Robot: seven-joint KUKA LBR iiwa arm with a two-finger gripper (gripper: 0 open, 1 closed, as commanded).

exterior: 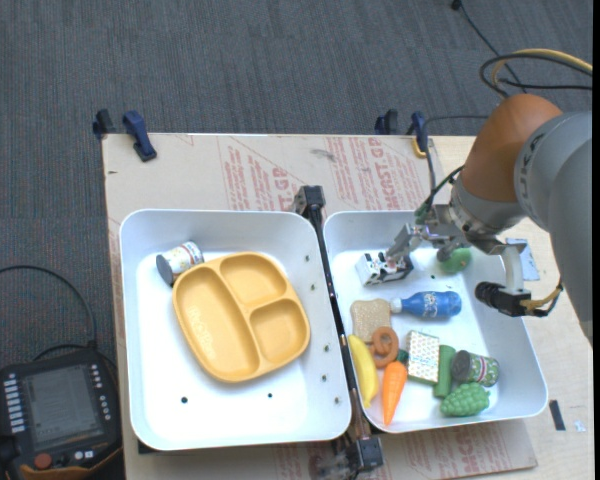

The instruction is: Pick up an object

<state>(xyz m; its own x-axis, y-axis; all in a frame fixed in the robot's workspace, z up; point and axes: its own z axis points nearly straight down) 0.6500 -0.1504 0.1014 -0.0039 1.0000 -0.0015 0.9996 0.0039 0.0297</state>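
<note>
Nearest us, the right bin (536, 388) holds toys: bottle (428, 305), carrot (392, 390), banana (362, 368). We find the gripper (395, 260) low at its far end, fingers apart on nothing. We judge the approach under way; next, pick a target and close.

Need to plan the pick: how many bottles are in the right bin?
1: a blue bottle lying on its side mid-bin, just below the gripper. Others could hide under the arm.

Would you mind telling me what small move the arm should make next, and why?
Probably lower the gripper straight down in the right bin: it hangs over bare floor above the toast, holding nothing, so a short shift toward the blue bottle may help.
</note>
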